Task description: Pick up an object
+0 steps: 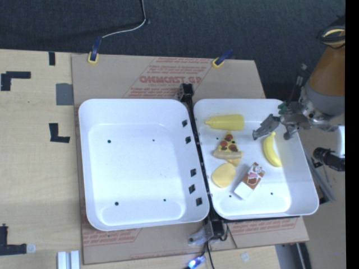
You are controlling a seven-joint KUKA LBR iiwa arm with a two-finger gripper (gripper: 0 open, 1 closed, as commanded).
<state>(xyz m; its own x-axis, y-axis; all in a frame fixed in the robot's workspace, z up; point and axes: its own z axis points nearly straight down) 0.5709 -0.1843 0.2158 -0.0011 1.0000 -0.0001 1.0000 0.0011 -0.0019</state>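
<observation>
As the arm reached in from the right, I logged the bench as follows.

Gripper (273, 128) — hung over the upper right part of the right bin (291, 206), fingers spread apart with nothing between them. One dark finger (261, 131) pointed left and down, its tip just beside the top of the banana (272, 150); from this slant I could not tell whether it touched the fruit or rode above it.

Contents of the right bin, five items:
- banana, lying lengthwise near the right wall, nearest the tool;
- yellow squeeze bottle (225, 121), on its side along the upper edge;
- toy pizza slice (228, 148), below the bottle;
- pale yellow round piece (224, 176), lower left, just beside the pizza slice;
- small white carton with a red print (249, 182), tilted, lower middle.

Left bin (134, 167) — white, bare floor with a few dark dots.

Step in hand, by my judgement: the approach, with no grasp yet made. The banana looked the likely target. The next move would call for bringing the open fingers down astride its narrow width, square to its curve and clear of the bin wall, then closing and lifting — a glancing close could roll it aside.
</observation>
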